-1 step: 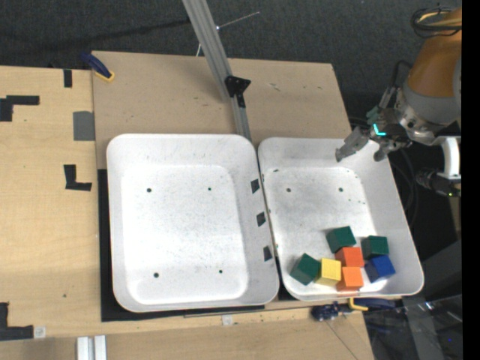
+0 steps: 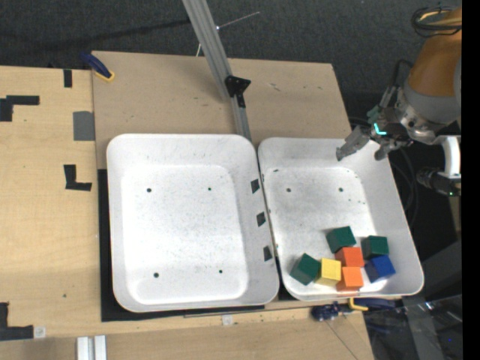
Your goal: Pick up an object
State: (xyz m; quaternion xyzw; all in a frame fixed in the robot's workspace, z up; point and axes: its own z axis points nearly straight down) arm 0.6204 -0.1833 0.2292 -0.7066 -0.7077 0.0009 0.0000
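The pincer (image 2: pixel 365 142) hangs over the right bin's (image 2: pixel 315 172) far edge, its jaws apart and holding nothing. The blocks (image 2: pixel 343 259) lie clustered well below it, toward the bin's near corner.

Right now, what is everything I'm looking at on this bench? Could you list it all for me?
White bins: 2, side by side on the bench; left bin, right bin.
Green blocks: 3, all in the right bin's near corner; one, one, one.
Orange blocks: 2, same cluster; one, one.
Yellow block: 1, between a green and an orange block.
Blue block: 1, at the cluster's right edge.
Metal rail: 1, grey, slanting across the bench behind the bins.
Gripper: 1, grey, over the right bin's far right corner, away from the blocks.
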